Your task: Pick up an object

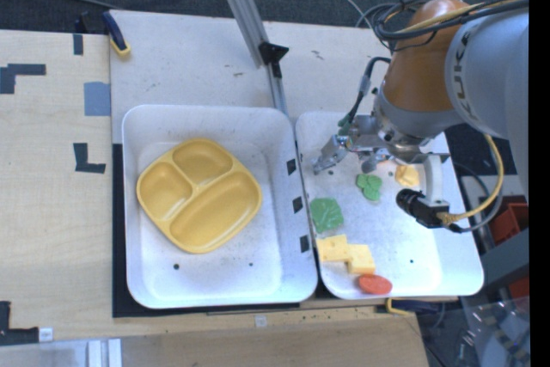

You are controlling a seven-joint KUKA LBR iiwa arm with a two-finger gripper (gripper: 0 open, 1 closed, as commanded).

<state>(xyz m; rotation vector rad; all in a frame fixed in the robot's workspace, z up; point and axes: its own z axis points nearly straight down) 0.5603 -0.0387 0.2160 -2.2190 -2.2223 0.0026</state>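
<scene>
- Left bin (146, 271): yellow tray (199, 194), three compartments.
- Right bin (455, 271): green piece (326, 214), yellow blocks (345, 253), red piece (375, 284) near front rim; small green piece (370, 186) mid-bin.
- Gripper (330, 159) low over bin's left side, fingers slightly spread, nothing between them.

A single fixed camera sits above the table (51, 185) and looks down at a slant, from fairly near. Both white bins fit in its frame, the left bin (137, 271) and the right bin (447, 271) side by side, with dark floor along the top edge. The arm (464, 56) enters from the right.
</scene>
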